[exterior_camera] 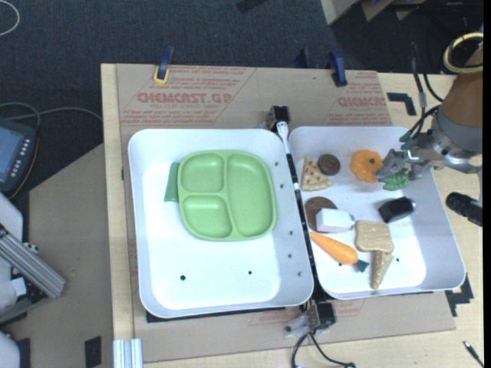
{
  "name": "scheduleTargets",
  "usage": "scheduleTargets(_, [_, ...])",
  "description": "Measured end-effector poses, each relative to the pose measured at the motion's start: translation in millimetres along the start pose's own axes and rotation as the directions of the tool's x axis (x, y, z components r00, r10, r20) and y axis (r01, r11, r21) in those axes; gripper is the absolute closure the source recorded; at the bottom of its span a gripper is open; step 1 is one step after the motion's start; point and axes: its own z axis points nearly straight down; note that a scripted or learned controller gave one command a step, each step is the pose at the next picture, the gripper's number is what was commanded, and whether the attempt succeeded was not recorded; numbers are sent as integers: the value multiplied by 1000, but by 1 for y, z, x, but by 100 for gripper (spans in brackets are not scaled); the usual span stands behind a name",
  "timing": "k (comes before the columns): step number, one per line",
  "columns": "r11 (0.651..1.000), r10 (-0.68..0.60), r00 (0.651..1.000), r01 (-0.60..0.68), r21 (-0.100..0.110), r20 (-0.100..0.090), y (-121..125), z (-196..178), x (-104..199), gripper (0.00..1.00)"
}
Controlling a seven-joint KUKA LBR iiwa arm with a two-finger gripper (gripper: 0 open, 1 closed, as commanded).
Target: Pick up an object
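1. The gripper [400,165] hovers over the small green leafy toy [396,180] in the right white bin [453,240], beside the orange pumpkin toy [366,165].
2. Grip state: cannot tell.
3. Descend straight, centred, clearing the pumpkin.

A robotics lab — clamped plywood bench [230,90], two white bins [153,267], loose cables [322,351], grey carpet floor [92,21].

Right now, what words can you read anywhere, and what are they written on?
"CHEMCAST" in red, then letters like "G P", on the brown board behind the left bin.
The same red print behind the right bin: cut short, too blurred to read.
Smaller red lines: too small.
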Motion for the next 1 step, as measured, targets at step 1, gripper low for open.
scheduleTargets(1, [1000, 2, 1000, -2, 1, 1, -4, -48, -7, 100])
